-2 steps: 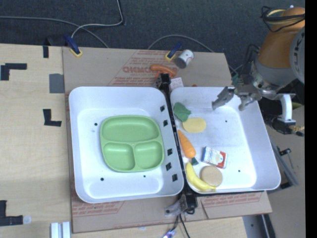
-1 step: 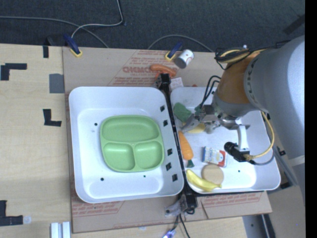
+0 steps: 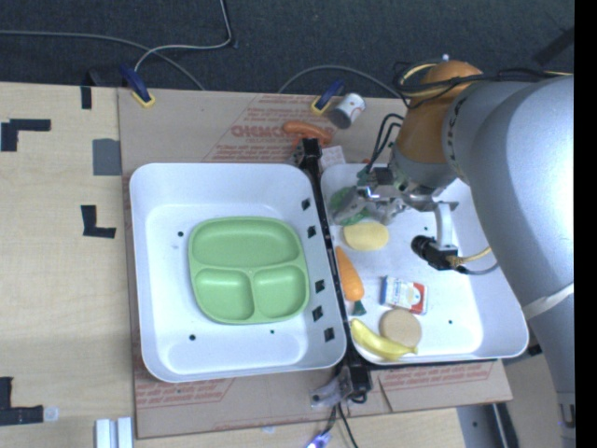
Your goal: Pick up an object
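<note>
Target object: your nearest candidate is the pale yellow, rounded, lemon-like toy food piece (image 3: 366,237), lying in the right white plastic bin (image 3: 466,329) near its far left corner, just below the gripper (image 3: 378,199).
Neighbours: a dark green leafy toy piece (image 3: 343,201) sits just beside it on the far side; an orange toy carrot (image 3: 350,276) lies against the divider between the bins, close on the near side.
Likely handling: judge it as light, stiff and smooth; a rounded shell like that may slip or roll out of a pinch, so close across its middle, on the short width, not at an end.
Other options: a small red-and-white printed packet (image 3: 405,294), a tan round flat disc (image 3: 401,327) and a yellow toy banana (image 3: 378,344) lie nearer the front edge; the flat ones look harder to get fingers under.
Arm pose: the grey arm with the orange band (image 3: 431,124) reaches in from the right and bends down over the bin's far left corner, wrist pointing steeply downward.
End effector: you cannot tell from this angle how it is set; nothing is visibly held.
Left bin: the left white plastic bin (image 3: 159,250) holds a green three-compartment plastic plate (image 3: 248,269), well apart from the gripper.
</note>
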### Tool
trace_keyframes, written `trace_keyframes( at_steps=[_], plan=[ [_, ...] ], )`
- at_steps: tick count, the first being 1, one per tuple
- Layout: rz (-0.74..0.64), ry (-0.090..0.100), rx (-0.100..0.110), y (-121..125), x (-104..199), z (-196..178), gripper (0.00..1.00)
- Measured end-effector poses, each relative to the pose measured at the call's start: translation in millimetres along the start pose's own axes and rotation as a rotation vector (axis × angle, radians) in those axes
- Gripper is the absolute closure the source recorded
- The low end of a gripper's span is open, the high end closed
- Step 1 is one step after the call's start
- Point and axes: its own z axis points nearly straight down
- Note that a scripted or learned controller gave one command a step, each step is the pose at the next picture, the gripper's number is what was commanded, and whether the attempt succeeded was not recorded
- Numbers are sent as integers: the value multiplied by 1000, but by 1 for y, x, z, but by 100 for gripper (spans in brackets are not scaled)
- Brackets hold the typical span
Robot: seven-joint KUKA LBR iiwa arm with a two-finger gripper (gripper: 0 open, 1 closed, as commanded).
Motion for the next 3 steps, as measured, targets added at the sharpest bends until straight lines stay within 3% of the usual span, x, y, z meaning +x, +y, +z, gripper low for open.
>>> trace_keyframes(
  at_steps=[2, 3],
  plan=[
    [1, -2, 0, -27, -6, -1, 0],
    [0, -1, 1, -28, -5, -10, 100]
  ],
)
